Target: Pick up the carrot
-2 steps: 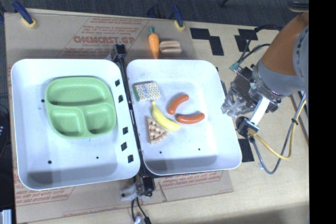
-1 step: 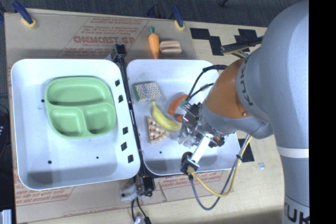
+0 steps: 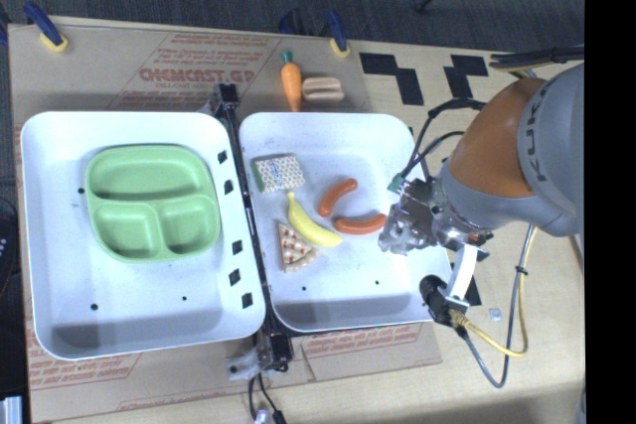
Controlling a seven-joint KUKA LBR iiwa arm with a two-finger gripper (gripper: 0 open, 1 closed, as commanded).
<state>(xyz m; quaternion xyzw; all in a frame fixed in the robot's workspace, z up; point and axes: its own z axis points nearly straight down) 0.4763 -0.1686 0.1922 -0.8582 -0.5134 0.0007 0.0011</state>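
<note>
The carrot [image 3: 289,84], orange with a green top, lies on the cardboard behind the right bin [image 3: 328,127], outside its far rim. My gripper [image 3: 398,232] hangs low over the right side of the right bin, far from the carrot. It sits just right of a sausage [image 3: 359,224], and I cannot tell whether it touches it. The grey arm with its orange band [image 3: 497,154] reaches in from the right.
A small bun [image 3: 322,90] lies beside the carrot. The right bin holds a banana [image 3: 311,223], a second sausage [image 3: 338,196], a pizza slice [image 3: 295,247] and a sandwich square [image 3: 278,172]. A green divided tray [image 3: 154,201] rests in the left bin.
</note>
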